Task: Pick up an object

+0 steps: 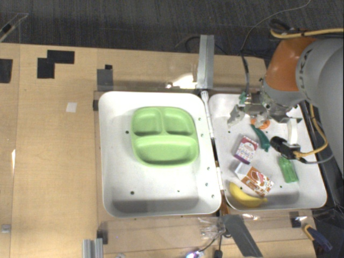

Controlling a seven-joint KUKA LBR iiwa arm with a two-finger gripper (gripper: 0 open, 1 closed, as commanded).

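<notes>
Claw point(248, 110) hangs over the right bin's point(317, 198) far end, can't tell its state. Nothing lifted yet: carton point(245, 149), banana point(244, 195) lie in the bin.

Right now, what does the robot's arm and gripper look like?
The arm is a rounded grey body with an orange band above the wrist. The gripper is a small metallic grey assembly with green and orange bits on it. Dark cables run along it, and a yellowish cable loops behind.
</notes>
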